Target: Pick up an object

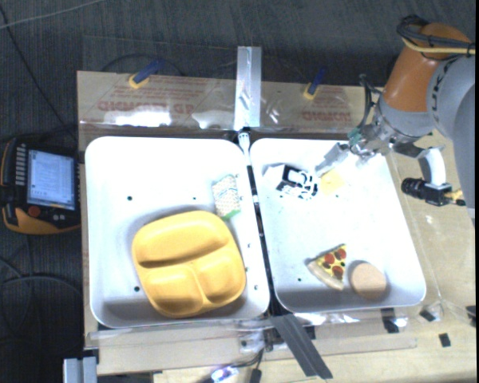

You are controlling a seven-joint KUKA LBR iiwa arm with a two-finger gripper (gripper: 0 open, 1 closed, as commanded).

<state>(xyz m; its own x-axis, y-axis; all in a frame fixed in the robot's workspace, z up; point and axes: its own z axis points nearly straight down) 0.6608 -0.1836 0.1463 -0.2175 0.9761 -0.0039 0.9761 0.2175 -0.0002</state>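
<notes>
i see the gripper [329, 163] over the right bin [399, 214], near a black-and-white object [297, 182] and a yellow piece [332, 182]; grip state: cannot tell

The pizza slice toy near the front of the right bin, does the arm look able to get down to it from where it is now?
Probably yes. The flat pizza slice toy lies in open view with nothing on top of it. The round tan cookie-like piece sits close against its right side, which could crowd the gripper, now hovering near the bin's far end.
</notes>
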